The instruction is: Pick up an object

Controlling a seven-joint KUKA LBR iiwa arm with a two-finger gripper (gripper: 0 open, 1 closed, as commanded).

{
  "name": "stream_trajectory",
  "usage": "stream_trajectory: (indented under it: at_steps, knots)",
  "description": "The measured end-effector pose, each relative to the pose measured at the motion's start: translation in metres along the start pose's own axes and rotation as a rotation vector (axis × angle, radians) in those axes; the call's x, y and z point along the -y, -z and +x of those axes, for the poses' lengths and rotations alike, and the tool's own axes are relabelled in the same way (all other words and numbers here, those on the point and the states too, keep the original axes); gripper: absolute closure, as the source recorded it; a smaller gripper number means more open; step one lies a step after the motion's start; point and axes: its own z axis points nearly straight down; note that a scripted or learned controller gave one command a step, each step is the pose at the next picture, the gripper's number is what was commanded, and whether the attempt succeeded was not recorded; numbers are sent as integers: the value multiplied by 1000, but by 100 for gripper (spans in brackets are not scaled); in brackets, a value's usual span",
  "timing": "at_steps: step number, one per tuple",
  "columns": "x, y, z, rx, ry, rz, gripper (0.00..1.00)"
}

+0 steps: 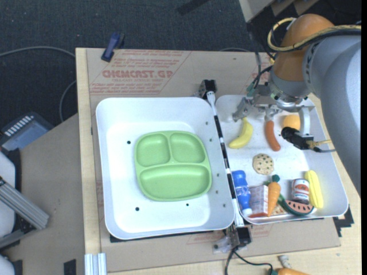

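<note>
A divided plate (172,166) lies in the left bin (112,153). In the right bin (335,182), a banana (243,136) lies left of a sausage (272,135), with a cookie (263,164) before them.

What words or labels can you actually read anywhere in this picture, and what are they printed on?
"CHEMCAST GP" in large red letters, on the brown protective sheet covering the bench behind the left bin.
Smaller red lines above and below it on the same sheet: too blurred to read.
Label on the blue bottle in the right bin: too small to read.
Label on the small can beside the corn cob: too small to read.
</note>
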Motion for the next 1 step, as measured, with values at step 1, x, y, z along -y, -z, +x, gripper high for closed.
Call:
stream_trajectory:
  at_steps: [1]
  knots:
    - [1, -15, 9, -9, 0, 1, 0]
